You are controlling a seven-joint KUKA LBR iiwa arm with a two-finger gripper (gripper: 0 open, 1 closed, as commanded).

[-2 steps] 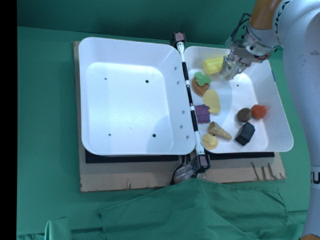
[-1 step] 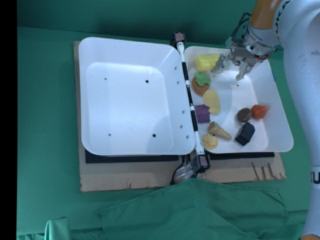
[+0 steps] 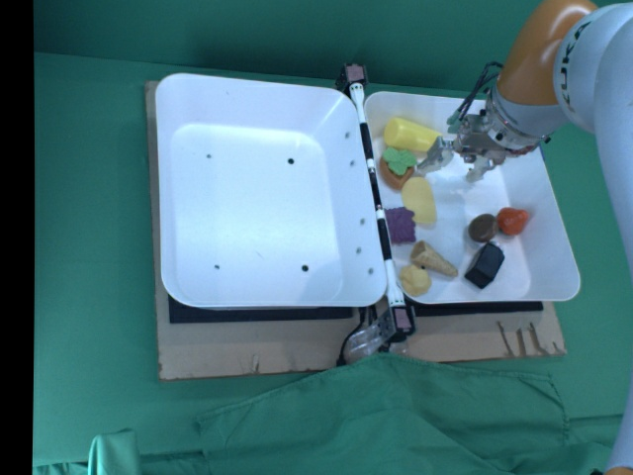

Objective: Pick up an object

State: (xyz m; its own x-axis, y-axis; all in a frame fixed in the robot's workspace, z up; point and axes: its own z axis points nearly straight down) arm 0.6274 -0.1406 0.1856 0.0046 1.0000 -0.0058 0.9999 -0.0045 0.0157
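Green cloth covers the bench [image 3: 89, 216], and a cardboard sheet on it carries two shallow white bins side by side; the arm [image 3: 584, 47] reaches over the far part of the right bin [image 3: 549, 221].

Its fingers [image 3: 457, 159] hang spread apart, one tip toward the yellow cylinder [image 3: 411, 134] and the other toward the bin's middle, with bare white floor showing between them; nothing is held, and how high the tips stand above the floor I cannot tell.

No object is singled out by the task, so the nearest candidates matter most; the yellow cylinder lies just beside the left tip, with a green leaf-shaped piece [image 3: 399, 158] on an orange-brown disc [image 3: 393, 175] next to it, and a pale yellow block [image 3: 419, 201] a little nearer the camera. To do the step well, I judge the fingers should centre over one piece standing clear of its neighbours, line up across its narrow side, and descend fully before closing; the cylinder may roll if caught off-centre, and the leaf and disc are touching, so a close there could nudge both.

Further out in the same bin lie a purple block [image 3: 401, 225], a cone-shaped piece [image 3: 433, 258], a small yellow lump [image 3: 415, 281], a brown round piece [image 3: 483, 228] touching an orange-red one [image 3: 512, 221], and a dark blue block [image 3: 485, 265]; the left bin [image 3: 178, 166] shows its white floor with a few dark dots.
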